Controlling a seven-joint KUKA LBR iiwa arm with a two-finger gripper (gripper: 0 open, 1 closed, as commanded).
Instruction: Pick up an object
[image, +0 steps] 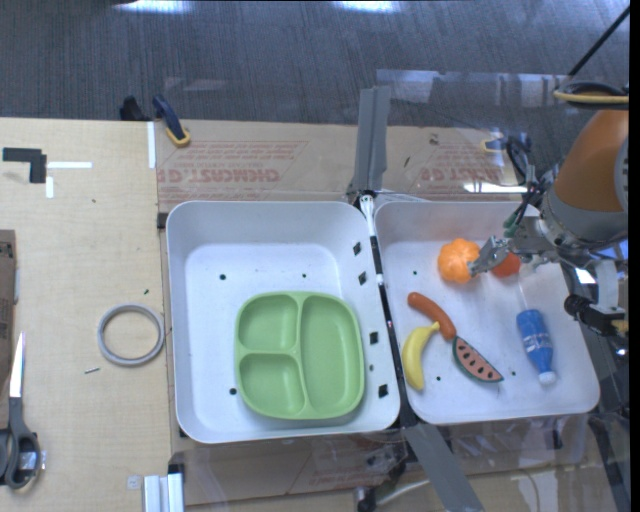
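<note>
Two shallow white bins sit side by side on the tabletop (80, 250); the left bin (190, 330) carries a green three-compartment plastic tray (300, 355). In the right bin (570, 395) lie a round orange fruit toy (458, 261), a red sausage toy (432, 311), a yellow banana toy (415, 356), a watermelon slice toy (476, 361) and a blue bottle (535, 343). From the right, the claw (492, 260) hangs at the bin's far side, just right of the orange, something small and red (507, 265) beside it; whether it is released or clenched I cannot tell. My guess: the orange is nearest, lying to the claw's left
</note>
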